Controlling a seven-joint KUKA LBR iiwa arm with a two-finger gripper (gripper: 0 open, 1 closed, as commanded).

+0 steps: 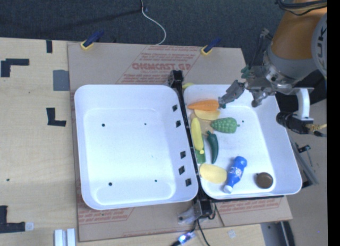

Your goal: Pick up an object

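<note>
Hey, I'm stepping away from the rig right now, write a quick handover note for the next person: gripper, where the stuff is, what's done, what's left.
Gripper: open, holding nothing, above the far end of the right bin, just right of the carrot.
Things: all in the right bin. Carrot farthest from the camera, green bumpy fruit below it, corn and green pepper along the left wall, lemon, blue bottle and brown ball at the near end.
Done: nothing picked yet.
Left: close on one thing, likely the carrot, and lift it.

Grey arm (297, 53) with orange band, dark two-fingered end effector (241, 95).
</note>
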